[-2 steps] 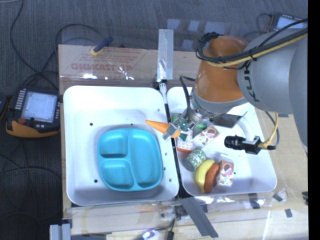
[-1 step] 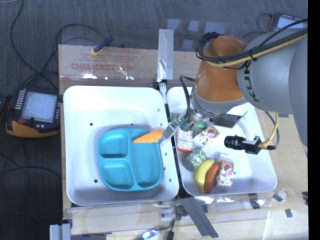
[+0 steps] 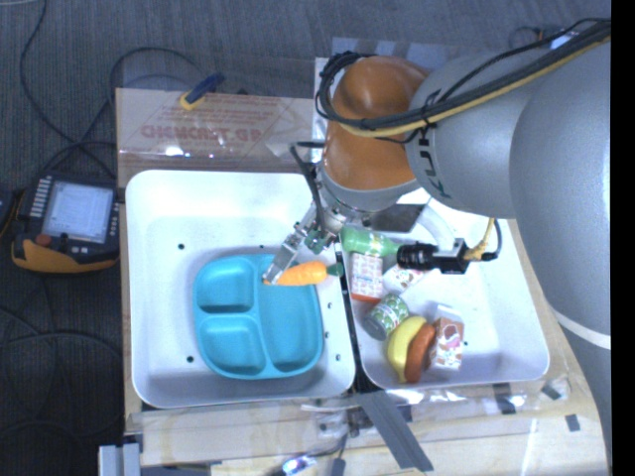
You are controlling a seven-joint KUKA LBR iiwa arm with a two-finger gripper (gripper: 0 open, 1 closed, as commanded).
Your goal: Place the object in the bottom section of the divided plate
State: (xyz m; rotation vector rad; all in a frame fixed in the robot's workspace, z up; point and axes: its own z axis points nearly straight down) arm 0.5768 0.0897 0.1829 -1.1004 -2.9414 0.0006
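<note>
Gripper (image 3: 283,263) is clamped on the orange carrot (image 3: 301,275), poised over the upper right edge of the blue divided plate (image 3: 260,315) in the left bin (image 3: 159,266), while bottles, a can and a banana crowd the right bin (image 3: 516,355).

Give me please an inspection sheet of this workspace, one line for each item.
Surface: two white bins, left bin, right bin.
Job's things: blue divided plate in left bin; orange carrot at its upper right rim.
Clutter: bottle, green can, banana, small carton in right bin.
Grippers: gripper at the carrot's left end; hold unclear.
Cables: yellow and black cables along the arm.
Surroundings: teach pendant on dark floor; cardboard sheet behind left bin.
</note>
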